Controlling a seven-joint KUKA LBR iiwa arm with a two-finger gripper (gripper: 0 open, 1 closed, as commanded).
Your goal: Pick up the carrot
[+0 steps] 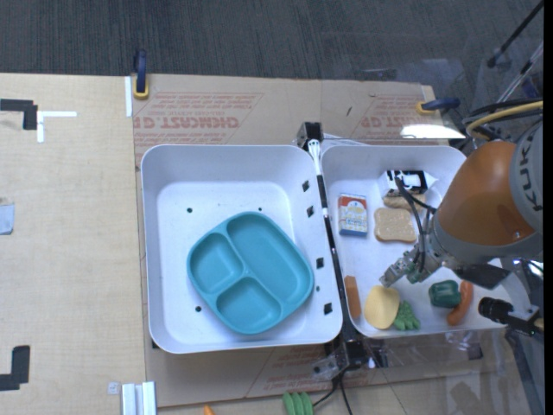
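Two risks stand out. The carrot (352, 294) lies flat in the right bin (367, 158), tight along its left wall, so a closing grip may hit the wall or slip off. A yellow piece (381, 307) almost touches it on the other side, leaving little room. The gripper (402, 271) hovers near, above that piece; open or closed, I cannot tell. A red-orange piece (465, 303) could be mistaken for the target. More free room lies toward the toast (396, 225).

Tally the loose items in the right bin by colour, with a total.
Orange: 2, carrot and another orange piece
Green: 2, dark green item and leafy green item
Yellow: 1
Tan: 1, toast slice
Red-and-white: 1, small packet
Total: 7
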